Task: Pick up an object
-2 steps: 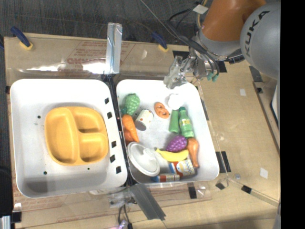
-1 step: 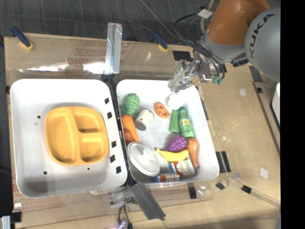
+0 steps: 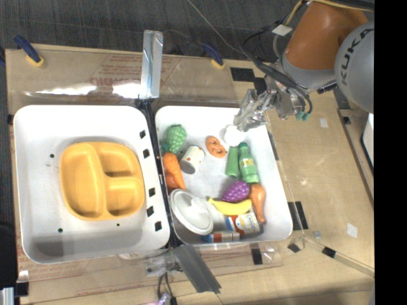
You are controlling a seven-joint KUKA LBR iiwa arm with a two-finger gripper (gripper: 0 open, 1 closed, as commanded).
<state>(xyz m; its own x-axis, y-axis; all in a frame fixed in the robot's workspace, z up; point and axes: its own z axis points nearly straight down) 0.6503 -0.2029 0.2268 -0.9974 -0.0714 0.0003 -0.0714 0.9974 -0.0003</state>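
**Op:** I've got the gripper (image 3: 247, 118) at the top right corner of the right bin (image 3: 280, 189), hanging over a small white object (image 3: 231, 134). Looks like its tips touch it or sit just above, can't say which.

**Sup:** Fingers?

**Op:** Can't tell if spread or pinched, too blurry at that angle. I'd not call it a hold.

**Sup:** What's around it?

**Op:** Orange pretzel-ish piece (image 3: 216, 146) just left, 2 green bottles (image 3: 241, 161) just below, near touching. Purple grapes (image 3: 236, 190), banana (image 3: 230, 205) and a drumstick (image 3: 257, 199) lower down. Carrot (image 3: 172, 170), green veg (image 3: 175, 136) and a white cup (image 3: 190, 159) on the left side, white bowl w/ lid (image 3: 192, 213) at bottom. Left bin (image 3: 38, 234) has the yellow tray (image 3: 102, 178).

**Sup:** How'd you do it well?

**Op:** I'd centre over the white piece, keep clear of the bin wall and the bottle tops, go down straight, close slow, then lift a bit and check sth is actually between the fingers. Small round-ish thing, prob slips out if caught off-centre.
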